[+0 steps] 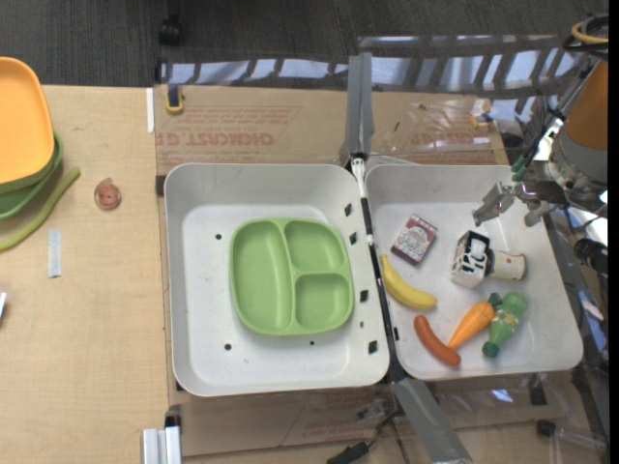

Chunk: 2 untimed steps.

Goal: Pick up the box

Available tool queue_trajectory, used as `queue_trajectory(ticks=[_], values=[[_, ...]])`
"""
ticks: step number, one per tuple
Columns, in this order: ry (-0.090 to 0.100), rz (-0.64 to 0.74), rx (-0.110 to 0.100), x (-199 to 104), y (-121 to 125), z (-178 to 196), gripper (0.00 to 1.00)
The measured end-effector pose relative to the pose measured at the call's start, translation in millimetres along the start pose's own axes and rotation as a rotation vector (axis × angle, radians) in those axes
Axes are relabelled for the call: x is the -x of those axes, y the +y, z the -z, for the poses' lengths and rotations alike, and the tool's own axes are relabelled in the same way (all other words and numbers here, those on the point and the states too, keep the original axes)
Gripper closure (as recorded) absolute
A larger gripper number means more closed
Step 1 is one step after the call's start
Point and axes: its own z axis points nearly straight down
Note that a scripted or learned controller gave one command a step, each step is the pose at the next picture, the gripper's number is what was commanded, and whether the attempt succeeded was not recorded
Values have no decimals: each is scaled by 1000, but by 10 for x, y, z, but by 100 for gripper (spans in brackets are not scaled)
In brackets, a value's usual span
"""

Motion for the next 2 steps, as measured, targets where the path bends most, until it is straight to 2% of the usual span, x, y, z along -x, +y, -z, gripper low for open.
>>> queue_trajectory(ticks=[1,2], values=[[-2,-293,12,-449,214,-790,0],[-2,107,4,-685,752,-566,0]])
